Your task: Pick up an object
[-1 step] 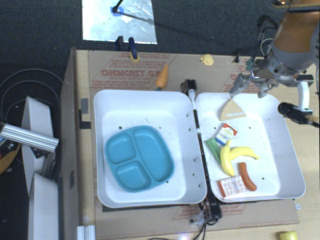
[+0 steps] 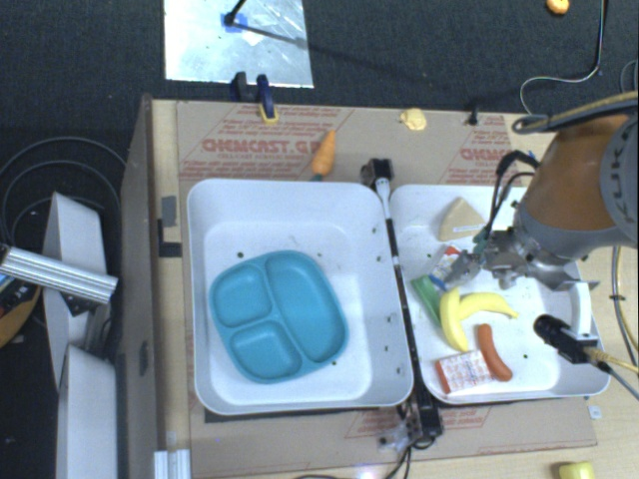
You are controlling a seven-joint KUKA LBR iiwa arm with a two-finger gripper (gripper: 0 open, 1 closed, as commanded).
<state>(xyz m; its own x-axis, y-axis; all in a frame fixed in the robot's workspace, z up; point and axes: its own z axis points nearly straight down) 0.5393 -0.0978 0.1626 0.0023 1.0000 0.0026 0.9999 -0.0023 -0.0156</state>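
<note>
The right bin [image 2: 519,385] holds a yellow banana [image 2: 462,311], a red sausage [image 2: 493,351], a red and white packet [image 2: 462,372], a green piece [image 2: 428,296] and a beige wedge [image 2: 461,219]. My gripper [image 2: 461,263] reaches in from the right, low over the bin, just above the banana and beside the green piece. The arm's grey wrist and orange band [image 2: 574,188] cover the bin's right part. A small red and grey thing sits at the fingertips, too blurred to tell apart from them.
The left bin [image 2: 230,218] holds a blue divided plate [image 2: 278,313]. An orange carrot-like piece [image 2: 323,154] and a small yellow lump [image 2: 413,120] lie on the cardboard behind the bins. A black divider [image 2: 397,267] runs between the bins.
</note>
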